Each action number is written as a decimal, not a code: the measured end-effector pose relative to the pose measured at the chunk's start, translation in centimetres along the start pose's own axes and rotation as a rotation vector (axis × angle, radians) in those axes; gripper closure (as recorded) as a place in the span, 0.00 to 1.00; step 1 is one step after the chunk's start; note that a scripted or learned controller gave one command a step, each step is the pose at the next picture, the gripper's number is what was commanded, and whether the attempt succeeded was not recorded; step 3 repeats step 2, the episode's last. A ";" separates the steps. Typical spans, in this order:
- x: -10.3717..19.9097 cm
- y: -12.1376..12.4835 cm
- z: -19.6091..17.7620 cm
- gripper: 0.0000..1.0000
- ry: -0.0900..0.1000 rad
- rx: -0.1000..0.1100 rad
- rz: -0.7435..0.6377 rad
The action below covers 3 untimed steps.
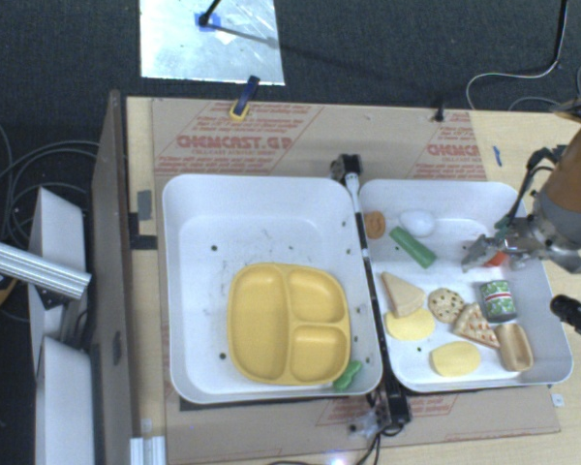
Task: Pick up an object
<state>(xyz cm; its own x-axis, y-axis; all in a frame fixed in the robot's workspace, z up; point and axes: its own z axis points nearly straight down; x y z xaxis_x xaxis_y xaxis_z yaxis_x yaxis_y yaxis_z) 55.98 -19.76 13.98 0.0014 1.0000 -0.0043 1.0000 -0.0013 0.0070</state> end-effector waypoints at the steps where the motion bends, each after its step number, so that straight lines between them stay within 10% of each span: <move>1: 0.3 -2.8 5.3 0.00 0.005 -0.005 0.001; 2: -0.3 7.0 5.4 0.00 0.001 -0.005 -0.010; 3: -0.3 7.0 5.4 0.00 0.001 -0.005 -0.010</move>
